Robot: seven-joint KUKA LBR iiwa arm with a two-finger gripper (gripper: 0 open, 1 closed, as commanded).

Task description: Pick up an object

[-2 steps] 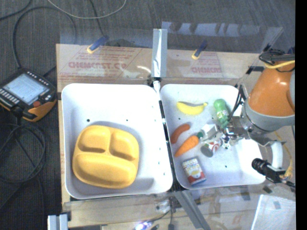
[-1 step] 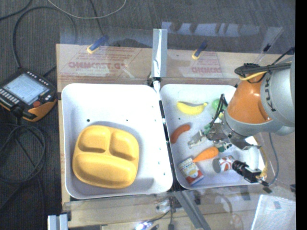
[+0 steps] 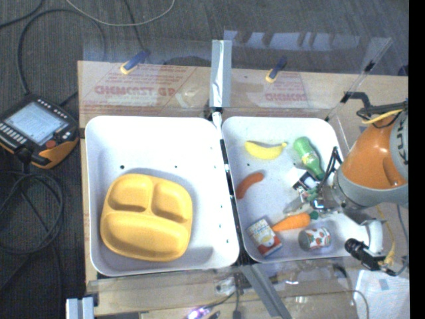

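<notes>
Bench [image 3: 93, 85] with two white bins [image 3: 159, 128] on dark carpet [image 3: 53, 58]; claw [image 3: 317, 195] over right bin, grip state unclear.

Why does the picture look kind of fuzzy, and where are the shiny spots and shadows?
In the camera view, everything is a little soft, and the small parts by the gripper blur together; pale glare streaks the clear panels at the top; the yellow tray casts a soft shadow on the left bin; the banana looks bright against the right bin.
</notes>
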